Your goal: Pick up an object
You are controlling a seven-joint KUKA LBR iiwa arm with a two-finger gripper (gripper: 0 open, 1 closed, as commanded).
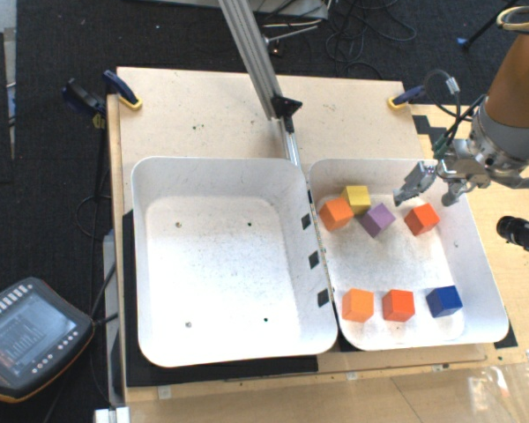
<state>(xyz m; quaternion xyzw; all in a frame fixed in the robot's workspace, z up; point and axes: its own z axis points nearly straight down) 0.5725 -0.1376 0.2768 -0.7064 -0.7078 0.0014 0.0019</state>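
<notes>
Seven little blocks sit in the right bin (476, 263): yellow block (357, 197), purple block (376, 219), blue block (443, 300), and four orange-red ones.

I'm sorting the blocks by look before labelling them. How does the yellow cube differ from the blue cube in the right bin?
The yellow cube sits at the far end of the right bin, touching an orange cube; the blue cube lies at the near end, apart from its red neighbour. Yellow lies toward the divider, blue toward the outer wall. Both look like similar-sized cubes resting flat.

No readable text, labels or numbers; handheld pendant (26, 337) screen lower left too blurred.
</notes>
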